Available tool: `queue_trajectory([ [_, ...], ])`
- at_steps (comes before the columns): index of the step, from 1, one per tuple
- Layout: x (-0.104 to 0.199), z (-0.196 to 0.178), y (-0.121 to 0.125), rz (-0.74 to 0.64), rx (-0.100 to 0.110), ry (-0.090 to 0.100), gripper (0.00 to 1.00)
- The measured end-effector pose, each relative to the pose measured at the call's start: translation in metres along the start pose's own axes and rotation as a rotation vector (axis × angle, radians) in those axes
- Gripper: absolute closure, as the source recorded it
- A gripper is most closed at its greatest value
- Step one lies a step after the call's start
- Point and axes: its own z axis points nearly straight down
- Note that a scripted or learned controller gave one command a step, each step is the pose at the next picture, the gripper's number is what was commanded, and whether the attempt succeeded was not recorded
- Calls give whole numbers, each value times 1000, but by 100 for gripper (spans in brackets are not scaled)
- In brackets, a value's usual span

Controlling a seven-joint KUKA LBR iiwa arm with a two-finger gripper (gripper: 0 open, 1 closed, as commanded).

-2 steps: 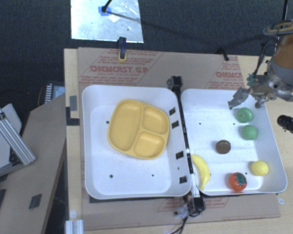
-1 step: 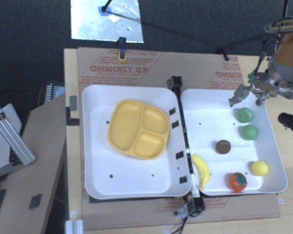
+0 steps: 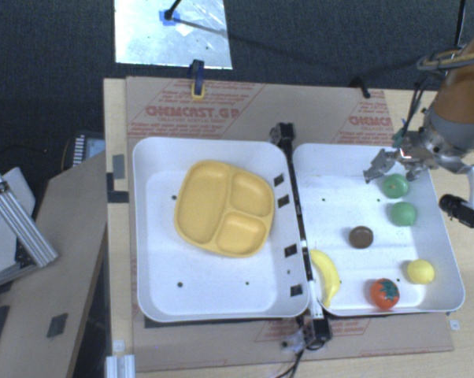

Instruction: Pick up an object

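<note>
Early in the task, by the look of it: nothing lifted, nothing between the fingers. Gripper [image 3: 381,166] low over the far part of the right bin [image 3: 331,203], fingers spread apart, open and holding nothing. Just beside the fingertips, toward the arm's side: a green ball [image 3: 394,186], close enough to be the likely target, though not enclosed. Slightly nearer the camera than that: a second green ball [image 3: 403,213]. Further toward the near rim: a brown round object [image 3: 361,237], a yellow lemon-like piece [image 3: 420,272], a red tomato-like piece [image 3: 384,293]. At the near corner by the divider: a banana [image 3: 326,276], well apart from the gripper. Across the divider, far from the gripper: the left bin [image 3: 154,211] with a yellow divided plate [image 3: 223,208]. Left to do, as judged here: settle over one object, close, raise it clear of the bin.
</note>
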Motion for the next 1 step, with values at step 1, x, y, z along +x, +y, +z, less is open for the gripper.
queue_trajectory([
  [1, -5, 43, -1, 0, 1, 0, 0],
])
